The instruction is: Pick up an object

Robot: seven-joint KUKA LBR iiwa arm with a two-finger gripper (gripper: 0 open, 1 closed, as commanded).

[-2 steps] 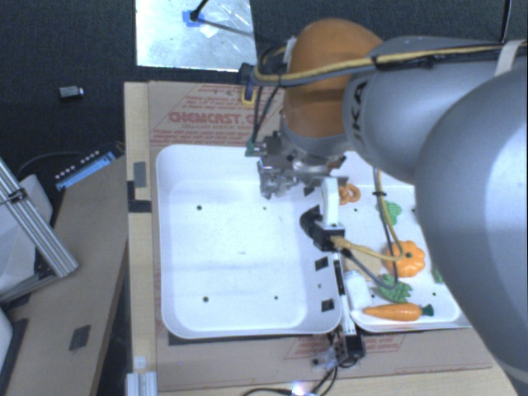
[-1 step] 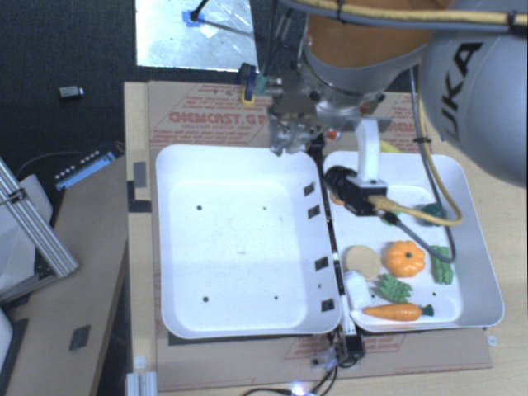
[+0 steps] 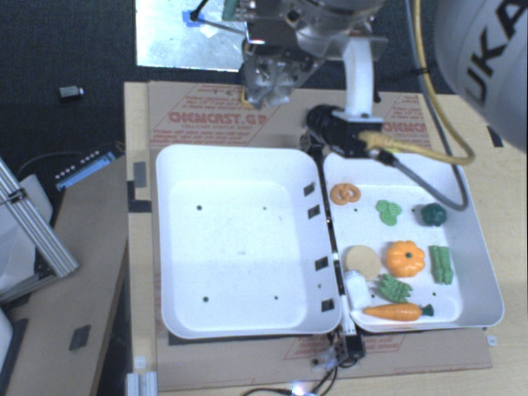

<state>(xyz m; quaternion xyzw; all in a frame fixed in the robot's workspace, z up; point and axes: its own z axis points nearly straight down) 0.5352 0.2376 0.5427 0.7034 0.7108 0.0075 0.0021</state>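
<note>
The right bin (image 3: 478,262) holds several toy foods: a pretzel (image 3: 345,194), a light green leaf piece (image 3: 388,213), a dark green broccoli head (image 3: 432,214), an orange pumpkin (image 3: 405,258), a green pea pod (image 3: 440,264), a tan round disc (image 3: 361,261), a small white piece (image 3: 356,287), a green leafy sprig (image 3: 393,288) and a carrot (image 3: 396,311). My gripper (image 3: 268,79) hangs high beyond the back edge of the left bin (image 3: 177,221), well away from all the objects. Nothing is visible in it.
A black fitting with a yellow cable (image 3: 412,151) lies over the back edge of the right bin. The bins sit on a cardboard sheet (image 3: 206,115). A metal rail (image 3: 33,221) stands at the far left.
</note>
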